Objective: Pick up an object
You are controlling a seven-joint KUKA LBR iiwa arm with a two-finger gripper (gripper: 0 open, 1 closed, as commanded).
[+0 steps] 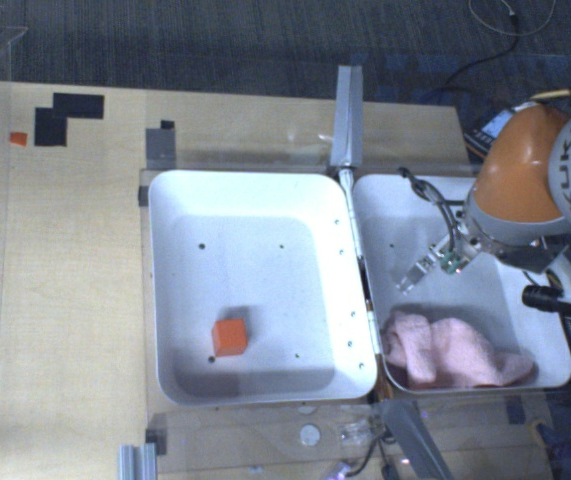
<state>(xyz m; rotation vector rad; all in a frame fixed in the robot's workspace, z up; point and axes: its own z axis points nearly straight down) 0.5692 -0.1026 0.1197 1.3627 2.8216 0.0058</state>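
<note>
An orange block (230, 337) lies in the left bin (180, 208), near its front left. A crumpled pink cloth (452, 353) lies along the front of the right bin (385, 218). My gripper (412, 275) hangs over the middle of the right bin, just above and behind the cloth, pointing down to the left. Nothing shows between its fingers. The grey arm with its orange band (520, 163) comes in from the right.
A metal divider post (348, 118) stands behind the seam between the two bins. Black and orange markers (60, 118) lie on the wooden bench at the far left. Cables run behind the right bin.
</note>
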